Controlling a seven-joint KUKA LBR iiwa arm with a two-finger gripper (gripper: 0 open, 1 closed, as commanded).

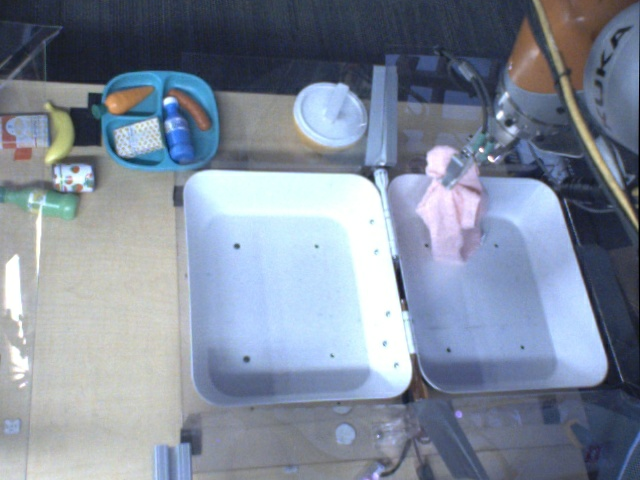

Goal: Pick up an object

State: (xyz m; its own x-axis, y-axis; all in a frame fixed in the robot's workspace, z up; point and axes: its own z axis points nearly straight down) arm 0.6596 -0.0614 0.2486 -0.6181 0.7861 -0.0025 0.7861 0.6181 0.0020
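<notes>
1. At the far left, on the wooden bench [100,298], stand a blue divided tray [205,118] with toy food, a banana [60,133] and a small can [73,177]; all are well apart from the bins.
2. The left bin [290,368] has a smooth, bare floor.
3. Over the far part of the right bin [520,358] hangs the pink cloth [452,213], pinched at its top between the fingers of the gripper [458,170]. It looks light, soft and limp; I judge a bunched fold gives the best hold, because a thin edge may slip.

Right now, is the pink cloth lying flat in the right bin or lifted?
Lifted: the pink cloth hangs bunched from the end effector, trailing over the right white bin.
</notes>
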